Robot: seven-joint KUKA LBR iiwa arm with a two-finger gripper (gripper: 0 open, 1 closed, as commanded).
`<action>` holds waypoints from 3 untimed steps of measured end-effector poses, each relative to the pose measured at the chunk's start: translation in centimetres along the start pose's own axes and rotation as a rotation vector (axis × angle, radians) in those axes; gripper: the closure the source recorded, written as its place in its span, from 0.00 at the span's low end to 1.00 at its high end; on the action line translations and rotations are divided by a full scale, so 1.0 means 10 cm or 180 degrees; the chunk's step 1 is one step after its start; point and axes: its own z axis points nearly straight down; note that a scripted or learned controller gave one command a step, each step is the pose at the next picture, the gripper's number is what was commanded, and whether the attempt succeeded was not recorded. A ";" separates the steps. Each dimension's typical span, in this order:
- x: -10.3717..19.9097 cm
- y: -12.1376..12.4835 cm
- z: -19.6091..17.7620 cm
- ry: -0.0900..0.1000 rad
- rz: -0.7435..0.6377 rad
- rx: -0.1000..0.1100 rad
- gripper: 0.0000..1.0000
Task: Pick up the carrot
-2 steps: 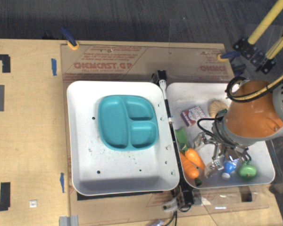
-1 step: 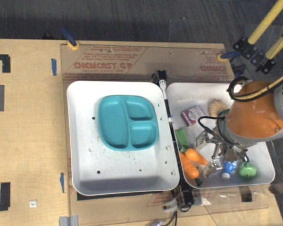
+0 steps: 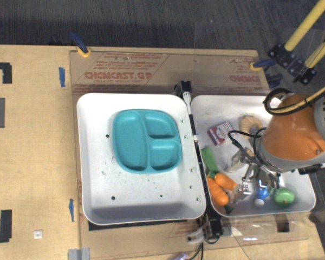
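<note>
The carrot [image 3: 219, 189] is an orange piece lying in the front left corner of the right bin [image 3: 303, 207], close to the bin's left wall. My gripper [image 3: 248, 185] hangs low over the bin floor just right of the carrot, under the arm's orange band [image 3: 291, 136]. It is near the carrot's right end, and whether it touches it cannot be told. Nothing shows lifted off the bin floor.
A green vegetable [image 3: 208, 158] lies just behind the carrot. A purple and white packet [image 3: 220, 132] and a beige round item [image 3: 251, 123] lie further back. A green ball [image 3: 284, 197] and a blue item [image 3: 261, 192] sit to the gripper's right. The left bin [image 3: 92, 145] holds a teal divided plate [image 3: 147, 140].
</note>
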 end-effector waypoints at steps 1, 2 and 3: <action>0.05 0.01 0.00 0.0002 0.0952 0.0002 0.00; 0.06 0.01 0.00 0.0003 0.1875 0.0001 0.00; 0.05 0.01 0.00 0.0002 0.2478 -0.0006 0.00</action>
